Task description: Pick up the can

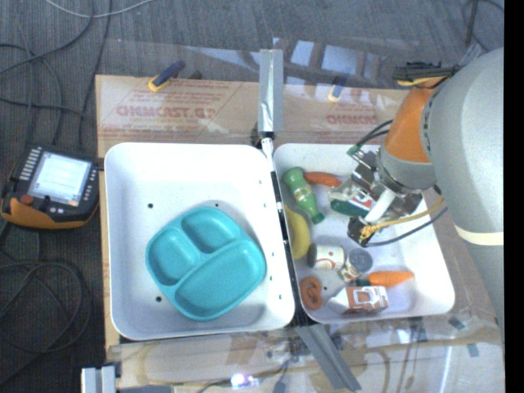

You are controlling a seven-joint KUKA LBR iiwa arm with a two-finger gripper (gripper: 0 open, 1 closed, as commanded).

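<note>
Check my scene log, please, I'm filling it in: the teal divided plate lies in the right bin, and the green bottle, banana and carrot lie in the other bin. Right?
Not quite. The camera view shows the teal divided plate in the left bin; the green bottle, banana and carrot lie in the right bin.

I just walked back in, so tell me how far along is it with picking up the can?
Nothing looks done yet: the can lies in the right bin, beside the carrot and the cup. In hand: the arm's hand hangs over the same bin, a little above the can in the view and apart from it. Whether it grips anything can't be told. Left: reaching the can, grasping it and lifting it.
</note>
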